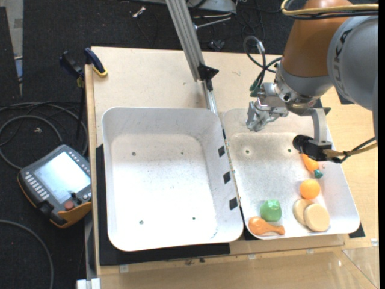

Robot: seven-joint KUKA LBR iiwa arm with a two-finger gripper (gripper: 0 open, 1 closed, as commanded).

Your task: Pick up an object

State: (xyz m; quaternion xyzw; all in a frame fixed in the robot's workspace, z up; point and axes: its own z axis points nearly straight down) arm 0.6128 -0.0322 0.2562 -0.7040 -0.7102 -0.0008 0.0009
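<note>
While the grey arm leans in from the right with its orange band above the wrist, two white bins sit side by side on the bench. Nothing lies in the left bin; the right bin holds all the objects along its near and right sides. Over that bin's far edge the gripper hangs with nothing visibly between its tips; whether it is open I cannot tell. Largest is a pale beige rounded piece, then an orange ball, a green ball, an orange pear-like shape, and a small carrot-like piece.
</note>
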